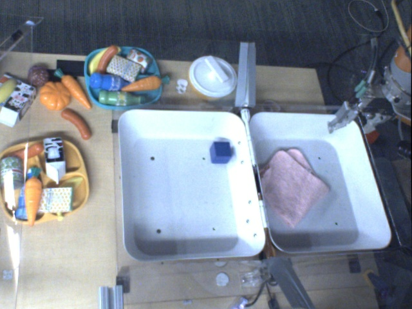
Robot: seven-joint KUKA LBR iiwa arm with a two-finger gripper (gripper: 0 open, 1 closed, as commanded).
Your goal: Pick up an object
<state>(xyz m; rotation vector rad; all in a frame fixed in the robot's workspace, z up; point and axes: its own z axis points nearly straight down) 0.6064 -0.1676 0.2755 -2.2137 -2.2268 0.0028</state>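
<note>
A small blue cube point(221, 151) lies in the left bin point(154, 237), toward its far right side. A folded pink cloth point(293, 185) rests in the middle of the right bin point(360, 237). My gripper point(341, 116) hangs over the far right corner of the right bin, above its rim, well apart from both the cloth and the cube. Nothing shows in its grasp. The arm's body sits at the right edge of the view.
A white lidded bowl point(213, 76) stands behind the bins, next to a grey post point(244, 76) at the divide. A blue dish point(123, 76) and a yellow dish point(45, 179) of toy food sit on the wooden bench at left, with loose toy vegetables point(64, 98).
</note>
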